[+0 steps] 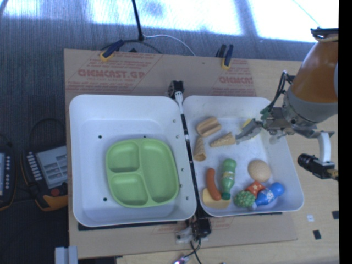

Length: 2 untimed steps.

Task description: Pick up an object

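The right bin [286,147] holds several toy foods. A tan bun [208,126] lies at the back, with a beige wedge [223,140] and a small cone [199,148] in front of it. Toward the front are a green bottle [228,171], a red sausage [213,183], an egg [259,170], a broccoli [245,198] and a blue toy [270,194]. My gripper [259,135] hovers over the bin's back right part, open, with nothing between its fingers. Its left finger [246,130] points at the wedge, just to the right of it.
The left bin [88,125] carries a green divided plate [143,172]. A black-and-white fixture [177,89] sits at the back where the bins meet. Clamps [224,54] hold the board's far edge.
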Available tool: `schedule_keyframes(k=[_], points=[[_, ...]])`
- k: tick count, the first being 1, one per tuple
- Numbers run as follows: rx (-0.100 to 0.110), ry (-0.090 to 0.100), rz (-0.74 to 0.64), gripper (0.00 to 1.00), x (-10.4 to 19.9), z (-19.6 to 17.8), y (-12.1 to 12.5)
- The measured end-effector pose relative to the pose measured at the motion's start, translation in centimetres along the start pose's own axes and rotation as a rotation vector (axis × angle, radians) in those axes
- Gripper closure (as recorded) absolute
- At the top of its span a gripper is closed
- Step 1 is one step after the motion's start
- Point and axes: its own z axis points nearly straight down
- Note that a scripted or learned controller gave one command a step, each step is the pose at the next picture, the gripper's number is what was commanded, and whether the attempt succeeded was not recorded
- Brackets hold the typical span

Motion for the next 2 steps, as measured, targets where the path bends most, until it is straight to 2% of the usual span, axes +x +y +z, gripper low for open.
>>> schedule_keyframes(k=[1, 2], points=[[-0.001, 0.000, -0.006, 0.00, 2.0, 13.4, -4.0], [-0.002, -0.002, -0.005, 1.00, 1.9, 12.4, -4.0]])
